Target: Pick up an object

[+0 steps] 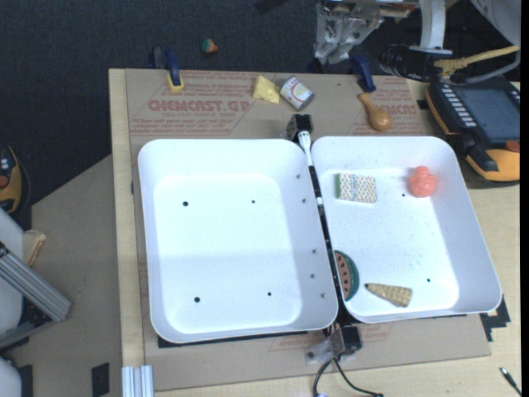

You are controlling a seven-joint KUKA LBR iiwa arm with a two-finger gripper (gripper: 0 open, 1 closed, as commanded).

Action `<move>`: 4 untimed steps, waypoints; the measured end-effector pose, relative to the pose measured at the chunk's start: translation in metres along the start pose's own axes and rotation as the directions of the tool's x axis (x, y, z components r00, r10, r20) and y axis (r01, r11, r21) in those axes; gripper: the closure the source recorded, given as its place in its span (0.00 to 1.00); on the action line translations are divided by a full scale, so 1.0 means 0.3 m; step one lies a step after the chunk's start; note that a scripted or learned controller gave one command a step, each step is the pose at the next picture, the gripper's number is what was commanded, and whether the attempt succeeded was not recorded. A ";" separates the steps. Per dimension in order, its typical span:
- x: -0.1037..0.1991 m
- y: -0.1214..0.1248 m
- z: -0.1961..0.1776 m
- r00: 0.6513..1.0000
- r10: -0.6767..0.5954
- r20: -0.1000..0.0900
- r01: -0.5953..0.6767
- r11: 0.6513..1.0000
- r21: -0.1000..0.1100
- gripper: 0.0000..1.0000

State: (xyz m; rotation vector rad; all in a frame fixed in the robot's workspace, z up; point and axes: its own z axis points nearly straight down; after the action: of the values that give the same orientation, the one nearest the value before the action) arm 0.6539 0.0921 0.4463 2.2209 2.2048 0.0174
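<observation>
Here, the gripper (335,50) hangs at the far edge of the counter (207,102), beyond both bins; whether it is apart or together cannot be told. The right bin (463,222) carries four objects: a patterned rectangular block (356,188) toward its far left, a pink ball (422,182) at far right, a watermelon slice (345,275) against the near left wall and a tan cone (389,294) just right of it. The left bin (165,180) sits alongside.

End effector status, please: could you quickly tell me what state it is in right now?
End effector: above the bench's far edge, beyond both bins; open or closed cannot be told.
</observation>
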 end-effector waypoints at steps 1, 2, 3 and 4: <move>0.146 -0.058 0.211 1.000 -0.011 0.000 0.011 1.000 0.024 1.00; -0.448 -0.124 0.040 1.000 0.010 0.007 -0.010 1.000 0.010 1.00; -0.287 -0.167 0.395 1.000 -0.011 -0.002 0.011 1.000 0.028 1.00; -0.277 -0.110 -0.055 1.000 -0.009 -0.001 0.009 1.000 -0.002 1.00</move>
State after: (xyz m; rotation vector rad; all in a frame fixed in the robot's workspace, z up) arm 0.6202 0.0094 0.4622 2.2100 2.2143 0.0203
